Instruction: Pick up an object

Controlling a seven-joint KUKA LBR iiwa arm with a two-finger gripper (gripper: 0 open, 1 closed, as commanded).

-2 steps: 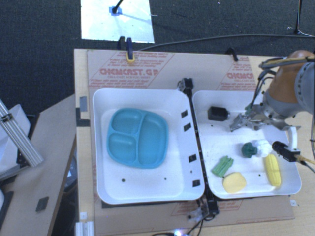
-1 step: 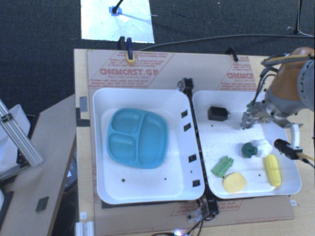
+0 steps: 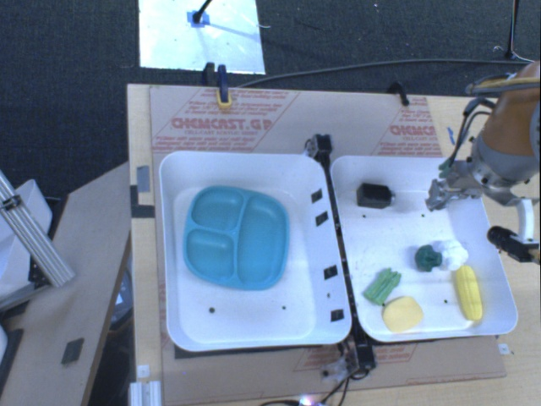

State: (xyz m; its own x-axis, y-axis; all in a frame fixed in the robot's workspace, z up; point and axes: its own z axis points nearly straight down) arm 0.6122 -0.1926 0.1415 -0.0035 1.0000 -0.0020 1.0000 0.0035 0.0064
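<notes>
The gripper [image 3: 438, 194] hangs over the upper right part of the right bin [image 3: 504, 260], holding nothing; whether it is apart or together I cannot tell. The black block [image 3: 374, 195] lies just to its left, the closest candidate, its long axis running left-right.

1. Printed in red across the protective sheet [image 3: 279, 112] on the bench, behind the left bin: "CHEMCAST GP", legible once at upper left.
2. Repeated in the same red lettering at upper right, behind the right bin, only partly readable.
3. Smaller red lines beneath each logo, too fine to read.
</notes>
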